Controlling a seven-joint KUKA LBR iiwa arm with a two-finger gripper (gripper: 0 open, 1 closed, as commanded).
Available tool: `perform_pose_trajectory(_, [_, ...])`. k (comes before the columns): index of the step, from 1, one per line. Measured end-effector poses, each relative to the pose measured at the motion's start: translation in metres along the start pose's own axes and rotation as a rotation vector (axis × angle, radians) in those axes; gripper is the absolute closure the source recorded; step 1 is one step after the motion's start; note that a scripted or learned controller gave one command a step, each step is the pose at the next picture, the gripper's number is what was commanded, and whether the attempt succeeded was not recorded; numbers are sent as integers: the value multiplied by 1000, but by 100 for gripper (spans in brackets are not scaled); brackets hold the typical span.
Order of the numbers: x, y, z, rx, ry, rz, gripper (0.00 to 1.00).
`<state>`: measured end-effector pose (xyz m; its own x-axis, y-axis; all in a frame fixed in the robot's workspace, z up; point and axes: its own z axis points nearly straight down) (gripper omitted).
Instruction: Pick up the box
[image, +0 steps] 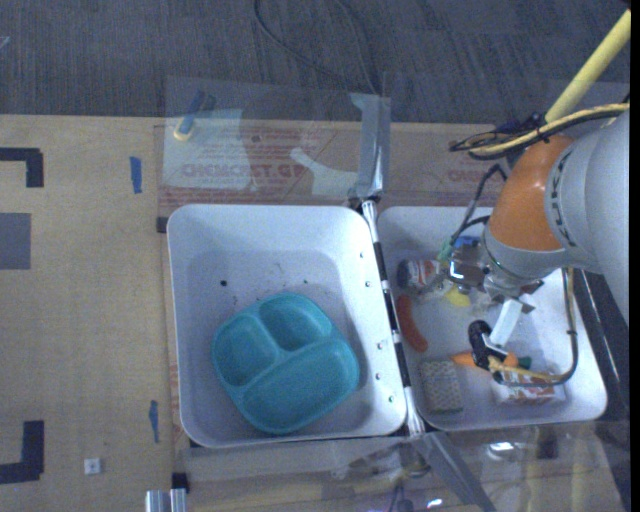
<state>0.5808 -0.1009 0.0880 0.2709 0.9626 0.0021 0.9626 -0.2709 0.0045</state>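
My hand (460, 284) hangs over the middle of the right bin (424, 232), tucked under my own wrist. From this angle I cannot tell how far open it is, and I see nothing in its grip. The box (528, 389), as best I can judge, is the small flat printed packet lying in the lower right corner of that bin, close to the wall. It sits apart from my hand, lower in the frame.

Several things could spoil the pick. The box lies flat, so if I come down off-centre I may just press it into the floor of the bin or nudge it tighter into the corner. The wall beside it leaves little room on that side, and I might knock the rim instead. An orange stick (466, 358) lies just beside the box and could get caught up with it, or shove it aside. Right under me are a small can (416, 272) and a yellow lump (458, 296), with a red pepper (411, 326) and a grey sponge (440, 386) toward the left wall. If I close where I am now, I would likely grab the wrong thing. The blue plate (285, 362) in the left bin (182, 232) is well out of the way.
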Motion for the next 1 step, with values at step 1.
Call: perform_pose_trajectory(1, [7,71,2,64,-10,27,0])
